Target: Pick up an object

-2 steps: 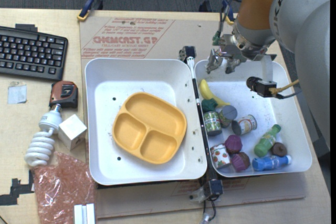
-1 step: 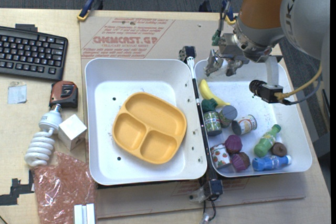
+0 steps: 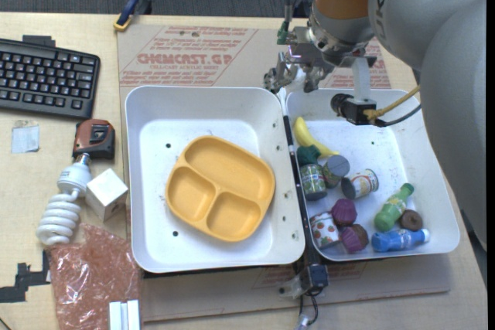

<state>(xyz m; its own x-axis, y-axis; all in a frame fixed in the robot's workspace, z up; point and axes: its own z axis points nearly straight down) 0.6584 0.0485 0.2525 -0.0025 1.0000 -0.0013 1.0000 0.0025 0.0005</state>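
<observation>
My gripper [image 3: 297,78] hangs above the far edge of the bins, over the divide between them, under the orange wrist band. It sits higher than the objects and apart from them. The right bin [image 3: 433,166] holds a yellow banana [image 3: 306,135], a green can [image 3: 313,180], a grey cylinder [image 3: 337,166], a small tin [image 3: 362,183], a green bottle [image 3: 393,206], a blue bottle [image 3: 398,240], two purple pieces [image 3: 344,210], a red-and-white cup [image 3: 325,229] and a brown ring [image 3: 410,221]. In the left bin [image 3: 147,135] lies a yellow divided plate [image 3: 221,189].
Left of the bins on the bench are a black keyboard [image 3: 46,77], a tape measure [image 3: 94,139], a spiral light bulb [image 3: 62,205], a white cube [image 3: 107,193] and a pink bag [image 3: 93,274]. Printed cardboard [image 3: 186,54] lies behind the bins. A black cable plug [image 3: 352,108] hangs over the right bin's far side.
</observation>
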